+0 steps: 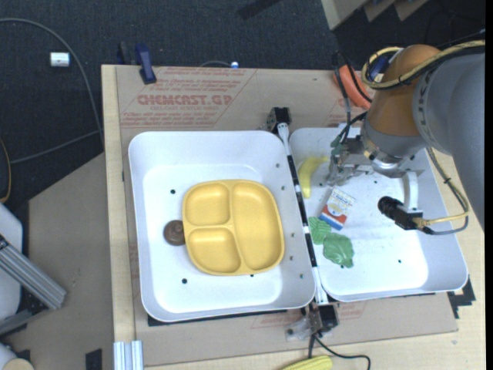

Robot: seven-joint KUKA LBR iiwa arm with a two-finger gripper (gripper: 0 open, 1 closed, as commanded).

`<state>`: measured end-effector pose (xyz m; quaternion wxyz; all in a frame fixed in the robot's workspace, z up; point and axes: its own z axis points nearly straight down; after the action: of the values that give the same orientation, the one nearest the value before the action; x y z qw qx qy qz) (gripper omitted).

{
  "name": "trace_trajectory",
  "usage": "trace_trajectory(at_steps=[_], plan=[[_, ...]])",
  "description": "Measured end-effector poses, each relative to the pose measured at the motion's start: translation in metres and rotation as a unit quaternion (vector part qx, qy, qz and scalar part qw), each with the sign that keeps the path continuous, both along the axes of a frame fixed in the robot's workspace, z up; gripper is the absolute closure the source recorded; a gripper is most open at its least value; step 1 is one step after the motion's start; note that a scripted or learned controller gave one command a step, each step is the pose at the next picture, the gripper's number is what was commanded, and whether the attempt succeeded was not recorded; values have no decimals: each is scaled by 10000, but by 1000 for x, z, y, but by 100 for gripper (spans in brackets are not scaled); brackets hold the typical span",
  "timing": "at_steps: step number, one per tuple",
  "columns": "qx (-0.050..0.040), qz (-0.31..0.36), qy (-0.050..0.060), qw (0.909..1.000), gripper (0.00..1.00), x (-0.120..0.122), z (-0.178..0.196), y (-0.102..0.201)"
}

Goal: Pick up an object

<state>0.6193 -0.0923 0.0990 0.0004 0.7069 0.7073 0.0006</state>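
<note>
My gripper (pixel 341 168) hangs low over the back left part of the right bin (pixel 400 272), under the orange wrist band. Just left of it, against the bin's left wall, lies a yellow banana-shaped piece (pixel 308 174). A small white carton with red and blue print (pixel 337 208) lies just in front of the gripper. A green leafy toy (pixel 334 245) rests nearer the front, beside the left wall. I see nothing held in the gripper.
The left bin (pixel 154 284) holds a yellow divided plate (pixel 231 227) with a small brown disc (pixel 174 233) at its left side. A black fitting with a yellow cable (pixel 399 211) juts from the arm over the right bin's middle.
</note>
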Motion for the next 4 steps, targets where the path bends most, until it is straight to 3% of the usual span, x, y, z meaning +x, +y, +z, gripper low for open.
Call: trace_trajectory(at_steps=[1,2,3,4], plan=[[2,-2,3,10000,0,0,0,0],[20,24,170,9999,0,43,-13,-3],[-10,-2,0,10000,0,47,-14,-111],[-17,0,-18,10000,0,27,113,-132]])
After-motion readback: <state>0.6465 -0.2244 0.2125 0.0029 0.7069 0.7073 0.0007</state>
